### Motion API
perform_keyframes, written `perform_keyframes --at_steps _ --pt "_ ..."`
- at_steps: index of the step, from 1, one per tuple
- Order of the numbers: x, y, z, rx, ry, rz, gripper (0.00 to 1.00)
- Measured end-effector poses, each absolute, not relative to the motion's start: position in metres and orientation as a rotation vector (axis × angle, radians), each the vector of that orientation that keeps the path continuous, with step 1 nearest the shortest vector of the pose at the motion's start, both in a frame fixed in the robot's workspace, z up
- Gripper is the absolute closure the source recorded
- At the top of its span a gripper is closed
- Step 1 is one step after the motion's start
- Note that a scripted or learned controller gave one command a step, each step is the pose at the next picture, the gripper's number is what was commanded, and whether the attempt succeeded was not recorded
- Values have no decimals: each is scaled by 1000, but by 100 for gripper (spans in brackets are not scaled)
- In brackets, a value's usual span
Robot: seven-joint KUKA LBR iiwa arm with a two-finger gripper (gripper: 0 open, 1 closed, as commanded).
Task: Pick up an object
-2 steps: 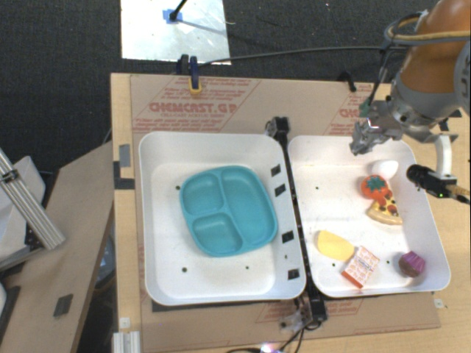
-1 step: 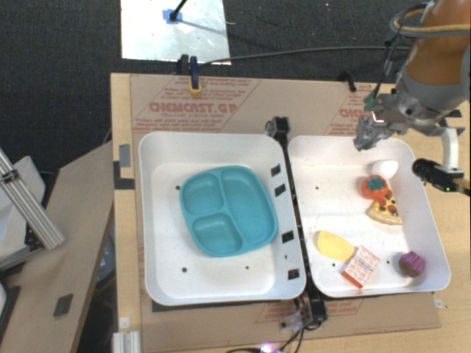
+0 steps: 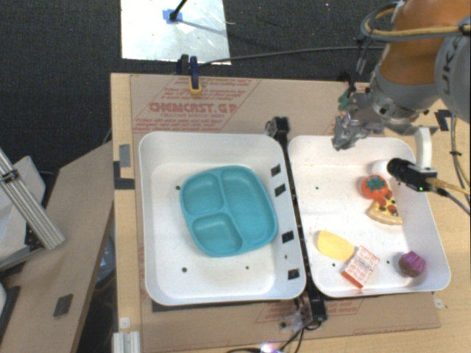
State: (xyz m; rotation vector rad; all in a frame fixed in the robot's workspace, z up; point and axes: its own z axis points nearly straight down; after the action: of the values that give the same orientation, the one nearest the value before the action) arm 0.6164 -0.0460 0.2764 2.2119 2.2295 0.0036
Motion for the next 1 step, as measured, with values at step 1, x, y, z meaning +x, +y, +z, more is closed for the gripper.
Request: perform_keyframes --at_steps 1 --pt "616 6 277 2211 2231 4 100"
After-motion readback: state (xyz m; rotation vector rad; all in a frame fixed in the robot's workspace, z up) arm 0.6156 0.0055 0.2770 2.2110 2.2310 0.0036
